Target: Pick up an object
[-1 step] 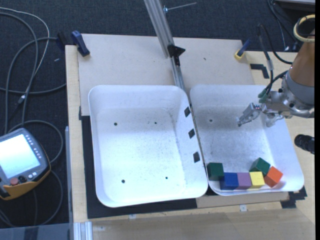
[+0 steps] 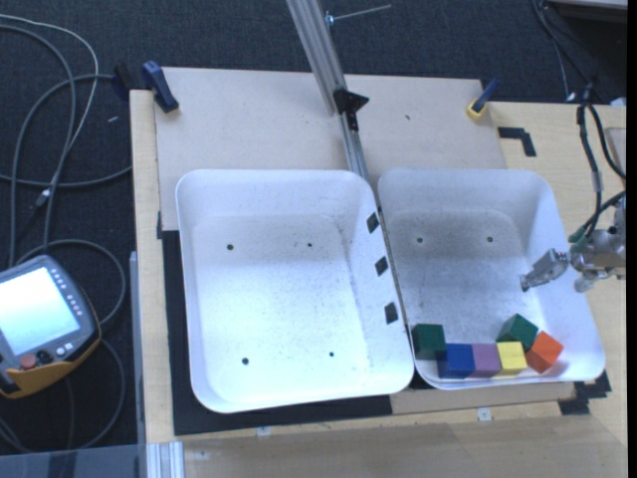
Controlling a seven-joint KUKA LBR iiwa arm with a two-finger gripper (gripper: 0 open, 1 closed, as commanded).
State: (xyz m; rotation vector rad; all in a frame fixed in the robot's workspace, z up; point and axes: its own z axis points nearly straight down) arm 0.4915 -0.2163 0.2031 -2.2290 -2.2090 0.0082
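Several small blocks lie in a row along the front wall of the right bin [image 2: 557, 217]: a green block [image 2: 429, 340], a blue block [image 2: 459, 359], a purple block [image 2: 486, 358], a yellow block [image 2: 512, 356] and an orange block [image 2: 544, 351]. A dark green block [image 2: 519, 329] sits just behind the yellow and orange ones. My gripper [image 2: 542, 268] reaches in from the right edge. It hangs over the right side of that bin, above and behind the dark green block, and nothing shows in it.
The left bin [image 2: 199, 207] stands beside the right one on the wooden bench. A metal pole [image 2: 318, 48] slants down to the gap between the bins. Blue [image 2: 159, 85] and yellow [image 2: 481, 101] clamps hold the bench's back corners. Cables hang at the right edge.
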